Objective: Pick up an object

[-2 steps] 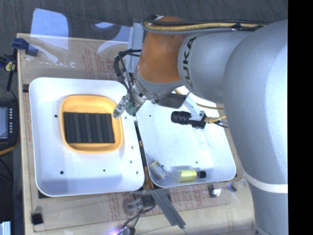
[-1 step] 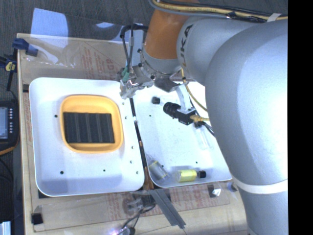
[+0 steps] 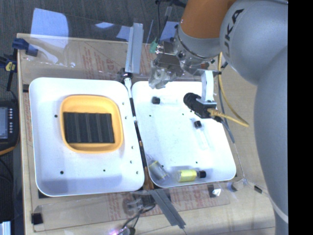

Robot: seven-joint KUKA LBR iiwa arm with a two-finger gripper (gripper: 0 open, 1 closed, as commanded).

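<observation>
Partial black lettering "KU", vert., on grey arm (image 3: 254, 28) casing nr wrist. No other legible txt.

Two bins are white: the left bin (image 3: 46, 175) and the right bin (image 3: 168, 141). Both have tiny dark dots on the floor. In the left bin lies a yellow-orange tray (image 3: 90, 104) with a dark grey middle, marked by darker stripes running up and down. In the right bin there is a yellow tube (image 3: 186, 175) with a black cap, and next to it a see-through cup (image 3: 157, 170) that looks grey. The arm (image 3: 254, 38) is grey with an orange band (image 3: 208, 11). The tool (image 3: 164, 75) is shiny silver and grey. A yellow cable (image 3: 230, 117) runs from a black plug. The bench (image 3: 83, 58) is light brown with faint red marks.
</observation>
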